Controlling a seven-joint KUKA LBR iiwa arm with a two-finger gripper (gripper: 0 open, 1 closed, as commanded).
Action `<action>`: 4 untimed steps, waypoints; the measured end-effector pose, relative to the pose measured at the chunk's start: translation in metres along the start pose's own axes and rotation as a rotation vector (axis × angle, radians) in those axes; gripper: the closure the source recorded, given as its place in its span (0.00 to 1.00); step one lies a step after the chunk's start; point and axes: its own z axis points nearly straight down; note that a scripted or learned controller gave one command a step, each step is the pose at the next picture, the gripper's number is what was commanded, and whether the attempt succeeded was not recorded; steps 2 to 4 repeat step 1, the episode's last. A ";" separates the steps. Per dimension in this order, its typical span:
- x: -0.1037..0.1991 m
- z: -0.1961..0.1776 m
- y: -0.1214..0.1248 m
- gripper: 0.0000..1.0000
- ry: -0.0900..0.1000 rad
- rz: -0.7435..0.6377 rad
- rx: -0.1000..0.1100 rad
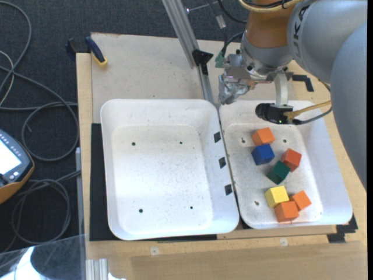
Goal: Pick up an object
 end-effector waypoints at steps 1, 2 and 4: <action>0.054 -0.002 0.003 1.00 0.000 0.001 0.000; 0.054 -0.002 0.003 1.00 0.000 0.001 0.000; 0.054 -0.002 0.003 1.00 0.000 0.001 0.000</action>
